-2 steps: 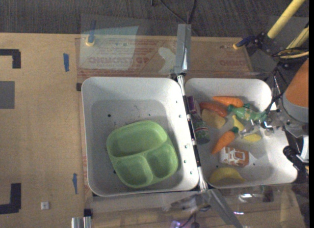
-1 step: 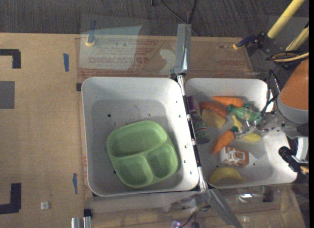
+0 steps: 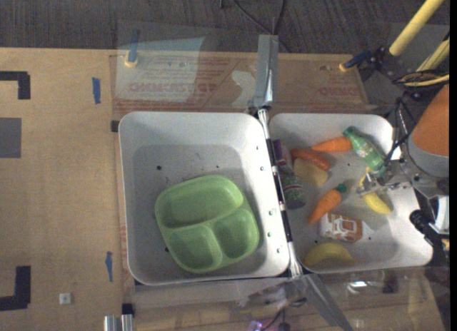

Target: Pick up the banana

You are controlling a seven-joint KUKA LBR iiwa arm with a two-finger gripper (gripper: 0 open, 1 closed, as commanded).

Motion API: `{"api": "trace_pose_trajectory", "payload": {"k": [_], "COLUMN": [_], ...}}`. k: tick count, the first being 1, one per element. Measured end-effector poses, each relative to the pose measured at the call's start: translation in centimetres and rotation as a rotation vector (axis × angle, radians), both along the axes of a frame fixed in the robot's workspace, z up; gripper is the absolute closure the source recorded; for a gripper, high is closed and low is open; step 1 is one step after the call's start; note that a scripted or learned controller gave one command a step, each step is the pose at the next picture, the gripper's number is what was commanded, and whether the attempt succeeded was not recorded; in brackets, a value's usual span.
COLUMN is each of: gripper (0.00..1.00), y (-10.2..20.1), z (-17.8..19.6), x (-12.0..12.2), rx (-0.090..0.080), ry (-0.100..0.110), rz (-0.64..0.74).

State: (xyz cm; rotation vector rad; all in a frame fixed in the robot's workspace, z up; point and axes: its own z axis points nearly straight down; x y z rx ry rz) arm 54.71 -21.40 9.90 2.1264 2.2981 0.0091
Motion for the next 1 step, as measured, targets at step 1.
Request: {"api": "trace_pose_trajectory", "payload": {"k": [1], "gripper": [1.0], "y": [-1.0], "z": [9.25], "x": [5.75], "rx": [0.001], "ry": [0.009], "rz": [-0.012]}}
